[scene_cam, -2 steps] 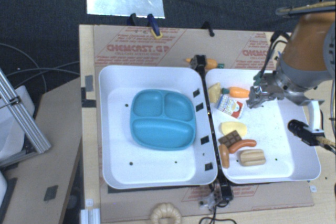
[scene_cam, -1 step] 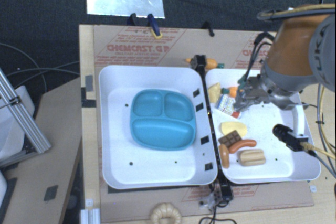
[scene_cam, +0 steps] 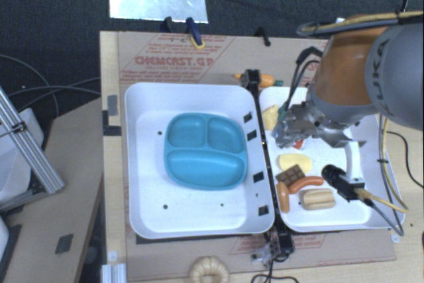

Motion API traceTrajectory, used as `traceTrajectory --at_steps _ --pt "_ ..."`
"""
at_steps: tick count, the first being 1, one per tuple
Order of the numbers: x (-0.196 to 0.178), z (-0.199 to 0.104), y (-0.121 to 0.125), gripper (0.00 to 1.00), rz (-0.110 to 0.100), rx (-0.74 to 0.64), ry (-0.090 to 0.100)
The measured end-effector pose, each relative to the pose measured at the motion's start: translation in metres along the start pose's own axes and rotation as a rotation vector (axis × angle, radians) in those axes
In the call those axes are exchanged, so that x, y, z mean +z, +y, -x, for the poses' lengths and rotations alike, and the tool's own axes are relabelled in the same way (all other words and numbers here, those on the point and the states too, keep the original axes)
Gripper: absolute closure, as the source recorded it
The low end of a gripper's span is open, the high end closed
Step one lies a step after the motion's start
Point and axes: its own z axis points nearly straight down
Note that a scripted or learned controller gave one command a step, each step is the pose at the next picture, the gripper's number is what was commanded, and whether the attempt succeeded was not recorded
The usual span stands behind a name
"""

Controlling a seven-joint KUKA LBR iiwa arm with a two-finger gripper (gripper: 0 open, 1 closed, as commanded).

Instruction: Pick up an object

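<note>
The arm enters from the right and positions the gripper (scene_cam: 289,132) low over the upper-left part of the right bin (scene_cam: 377,219), close to the divider between the two bins. Whether the tool is spread, closed or clamped on anything cannot be told, because the wrist housing covers it from above. The pickable objects lie in the right bin: a pale yellow piece (scene_cam: 270,117) just beside the gripper, a small red item (scene_cam: 299,142) partly under it, a yellow wedge (scene_cam: 295,162), a brown chocolate square (scene_cam: 290,175), a sausage (scene_cam: 305,183), an orange piece (scene_cam: 283,197) and a bread roll (scene_cam: 317,198). The left bin (scene_cam: 152,209) holds a blue divided plate (scene_cam: 204,149). For a sound pick, select one isolated object, preferably the pale yellow piece nearest the tool. Centre the tool over it and keep clear of the bin wall. Descend vertically until both sides are bracketed, then close. Lift slowly and confirm that the object rises with the tool.
</note>
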Motion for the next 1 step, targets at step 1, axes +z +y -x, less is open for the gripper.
traceTrajectory --at_steps 1 --pt "-0.0031 -0.0207 0.0012 1.00 0.000 0.000 0.000"
